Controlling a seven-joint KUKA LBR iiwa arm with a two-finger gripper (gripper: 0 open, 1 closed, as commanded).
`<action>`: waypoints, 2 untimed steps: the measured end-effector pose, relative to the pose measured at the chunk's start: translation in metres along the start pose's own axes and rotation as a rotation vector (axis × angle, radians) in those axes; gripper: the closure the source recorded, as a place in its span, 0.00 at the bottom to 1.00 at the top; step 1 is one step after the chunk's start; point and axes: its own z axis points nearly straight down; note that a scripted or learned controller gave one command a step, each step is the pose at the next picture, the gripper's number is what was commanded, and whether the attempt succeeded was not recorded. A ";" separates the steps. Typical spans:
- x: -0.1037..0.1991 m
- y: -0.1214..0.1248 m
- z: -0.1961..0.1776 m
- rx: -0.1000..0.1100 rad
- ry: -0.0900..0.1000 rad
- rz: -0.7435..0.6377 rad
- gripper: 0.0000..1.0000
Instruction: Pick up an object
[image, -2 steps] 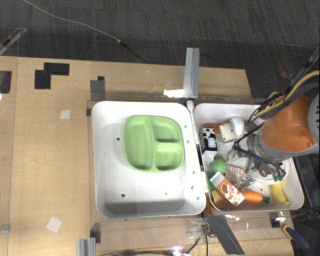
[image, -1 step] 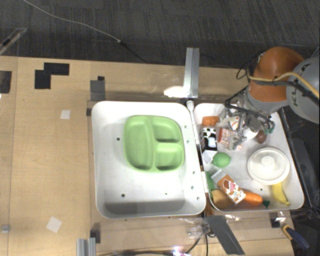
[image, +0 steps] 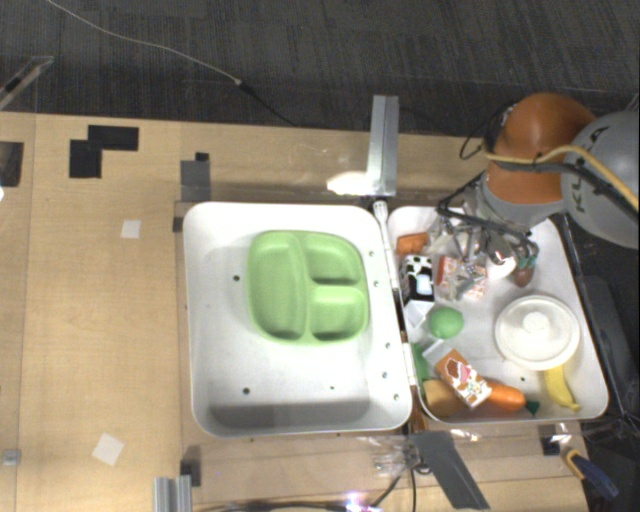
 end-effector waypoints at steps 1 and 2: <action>0.044 0.027 -0.001 -0.002 -0.002 -0.001 0.00; 0.066 0.042 -0.002 -0.002 -0.007 0.135 0.00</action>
